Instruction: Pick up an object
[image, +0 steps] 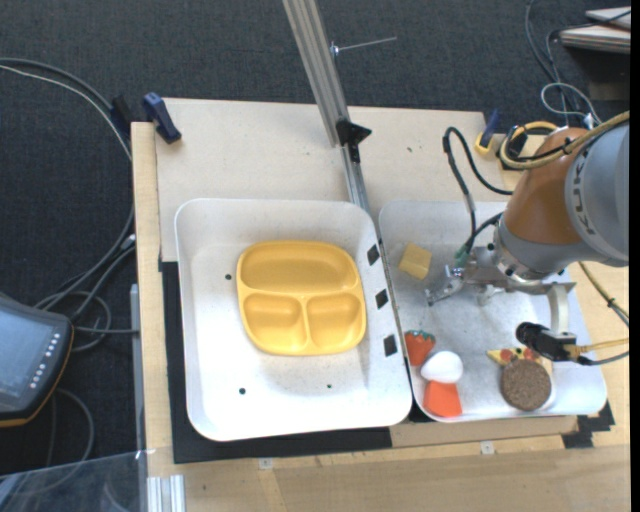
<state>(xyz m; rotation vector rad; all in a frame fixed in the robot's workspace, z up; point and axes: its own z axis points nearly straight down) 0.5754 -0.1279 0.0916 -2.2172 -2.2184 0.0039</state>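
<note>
Okay, I'm watching the arm (565, 205) reach in low over the right bin (475, 330), with the end effector (452, 283) down near the bin floor, just beside the tan block (416, 262). That block is my best guess at the target. It sits alone in the bin's upper left part, with free floor around it, so it looks like the easy pick. From this angle I can't tell how far open the end effector is, and I see nothing in its hold.

The rest of the clutter is bunched along the bin's near edge: a red strawberry toy (420, 346), a white ball (442, 366) touching an orange piece (444, 399), a small yellow and red piece (503, 354) and a brown round disc (526, 384). All of it lies well apart from the block, so nothing blocks that approach. The bin wall close behind the block could hamper a grasp. The left bin (210, 300) holds a yellow divided plate (300, 297), out of the way.
</note>
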